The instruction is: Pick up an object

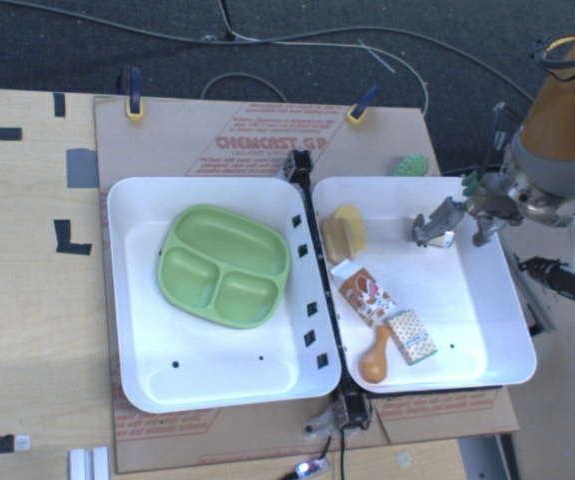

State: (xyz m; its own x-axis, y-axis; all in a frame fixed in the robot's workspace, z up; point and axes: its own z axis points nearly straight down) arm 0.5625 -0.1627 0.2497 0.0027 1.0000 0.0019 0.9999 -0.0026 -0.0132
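Note:
The right bin (467, 298) holds a tan bread-like piece (346, 232) near its left wall, a red and white packet (366, 296), a small light box (412, 336) and an orange-brown wooden spoon-like piece (375, 359). My gripper (435, 231) hangs over the upper right part of this bin, to the right of the bread piece and apart from every object. Nothing shows between its fingers. The arm with its orange band (555, 108) comes in from the right.
The left bin (132, 298) carries a green divided plate (225, 265). A green scrap (412, 166) lies on the cardboard behind the right bin. Black clips line the wall between the bins. Cables run across the dark floor at the top.

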